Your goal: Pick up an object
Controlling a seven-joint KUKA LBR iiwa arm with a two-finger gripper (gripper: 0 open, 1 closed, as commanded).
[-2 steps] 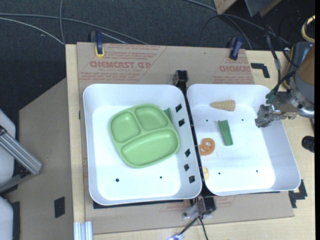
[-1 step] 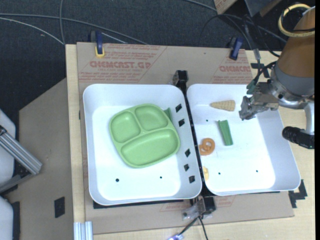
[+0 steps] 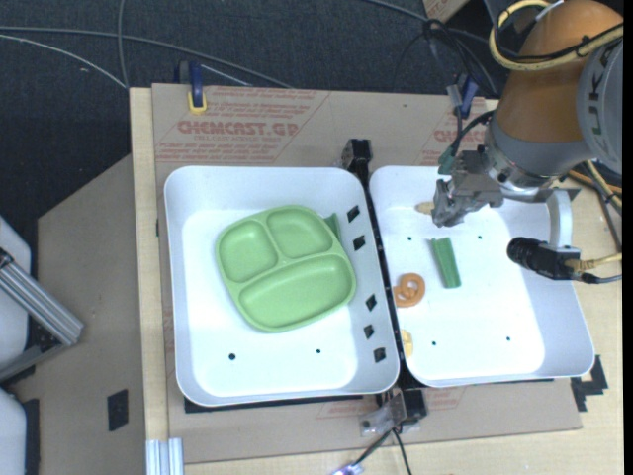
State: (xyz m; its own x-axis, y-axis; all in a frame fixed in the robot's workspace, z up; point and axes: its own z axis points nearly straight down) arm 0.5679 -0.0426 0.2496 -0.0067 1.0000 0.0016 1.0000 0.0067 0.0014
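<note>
Counting two bins (image 3: 198, 364): one plate (image 3: 286, 267), one stick (image 3: 445, 262), one ring (image 3: 408, 289) (claw (image 3: 446, 216) grip indiscernible).

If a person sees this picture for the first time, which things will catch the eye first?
First, the big green divided plate lying in the left bin. Next, the grey arm with its orange band at the upper right, its gripper over the right bin, just above a green stick and an orange ring.

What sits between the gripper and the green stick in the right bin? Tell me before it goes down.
Nothing visible. The gripper hangs just above the upper end of the green stick, with bare bin floor between them. The orange ring lies to the stick's lower left, off that path.
</note>
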